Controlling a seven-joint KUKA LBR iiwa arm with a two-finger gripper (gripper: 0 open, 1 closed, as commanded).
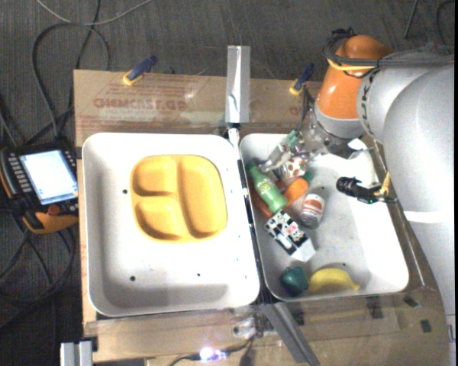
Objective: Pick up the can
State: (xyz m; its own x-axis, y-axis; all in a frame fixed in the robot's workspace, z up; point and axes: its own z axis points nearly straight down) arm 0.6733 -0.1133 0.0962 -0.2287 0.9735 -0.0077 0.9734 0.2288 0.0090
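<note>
While the bench carries two shallow white bins side by side, the left bin (107,280) holds a yellow divided tray (179,197) lying flat near its middle, slightly toward the far edge. Outside that bin's left edge, off the bench, sits a handheld pendant with a lit screen (42,178).

Across the shared wall, the right bin (366,258) is crowded along its left side. A green bottle (267,191) lies tilted near the far-left corner, with an orange carrot-like piece (294,189) just beside it. Nearer the front, a black-and-white patterned box (288,232) rests against the left half of the floor. The can (311,209), white with a red band, lies on its side near the bin's middle, just right of the carrot piece and the box. At the front edge sit a dark green ball (293,280) and a yellow banana (333,280), close together.

The gripper (290,157) hangs over the far-left corner above the bottle, well apart from the can; whether it is spread or closed I cannot tell.
</note>
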